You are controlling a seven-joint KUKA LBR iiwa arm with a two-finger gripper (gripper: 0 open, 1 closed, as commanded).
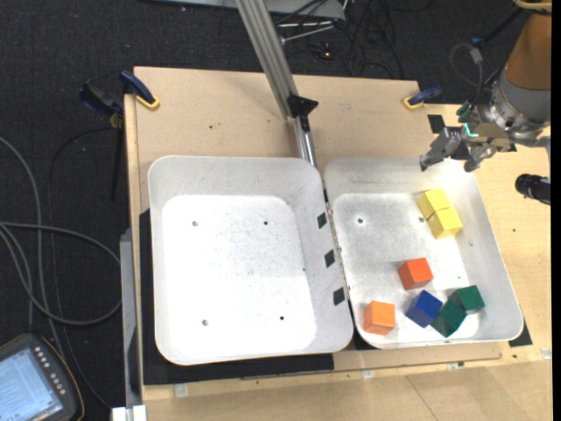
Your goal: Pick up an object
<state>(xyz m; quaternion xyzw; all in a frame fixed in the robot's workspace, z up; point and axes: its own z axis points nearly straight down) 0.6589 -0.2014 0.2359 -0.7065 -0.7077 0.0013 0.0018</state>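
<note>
The right bin (386,196) holds several blocks: a long yellow block (439,212) at the upper right, a red-orange cube (415,273) in the middle, an orange cube (379,317) near the front, a blue cube (425,308) and two dark green blocks (459,308) at the front right corner. My gripper (453,152) hangs above the bin's far right rim, up and slightly right of the yellow block. Its fingers stand open with nothing between them.
The left bin (232,253) lies beside the right one, black clips joining them along the shared edge. A slanted metal pole (267,42) crosses in from the top. Clamps (140,90) sit on the board's far corners.
</note>
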